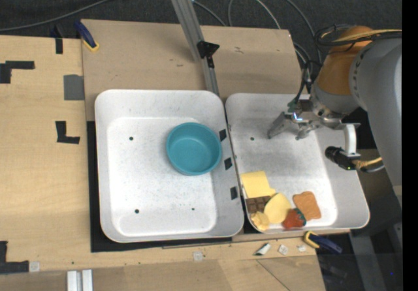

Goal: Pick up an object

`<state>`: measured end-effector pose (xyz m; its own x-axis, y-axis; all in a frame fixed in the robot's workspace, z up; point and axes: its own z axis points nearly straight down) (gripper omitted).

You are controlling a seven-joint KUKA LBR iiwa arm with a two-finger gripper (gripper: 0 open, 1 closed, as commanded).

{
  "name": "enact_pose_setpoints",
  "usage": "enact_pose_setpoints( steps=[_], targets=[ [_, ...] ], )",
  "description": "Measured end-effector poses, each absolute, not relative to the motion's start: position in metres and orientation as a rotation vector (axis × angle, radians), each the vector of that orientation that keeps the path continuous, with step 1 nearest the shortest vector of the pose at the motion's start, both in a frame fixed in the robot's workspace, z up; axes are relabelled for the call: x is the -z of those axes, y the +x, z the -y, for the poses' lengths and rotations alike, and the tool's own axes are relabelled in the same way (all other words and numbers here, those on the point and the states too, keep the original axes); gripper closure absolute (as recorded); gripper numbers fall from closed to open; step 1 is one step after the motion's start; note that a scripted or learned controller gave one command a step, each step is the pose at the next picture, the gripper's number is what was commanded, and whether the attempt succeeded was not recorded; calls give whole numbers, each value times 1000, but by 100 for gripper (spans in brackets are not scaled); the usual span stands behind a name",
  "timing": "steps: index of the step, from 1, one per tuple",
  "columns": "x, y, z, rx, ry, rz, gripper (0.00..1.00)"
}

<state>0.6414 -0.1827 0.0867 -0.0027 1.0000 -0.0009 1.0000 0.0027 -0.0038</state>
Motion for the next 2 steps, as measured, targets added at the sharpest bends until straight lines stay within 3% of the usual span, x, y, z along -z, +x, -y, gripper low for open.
enact_pose_setpoints(
  steps=[1,2],
  targets=[
    [-98,642,182,-4,-2216,2226,100],
    [-160,640,177,4,-2222,2226,100]
  ],
)
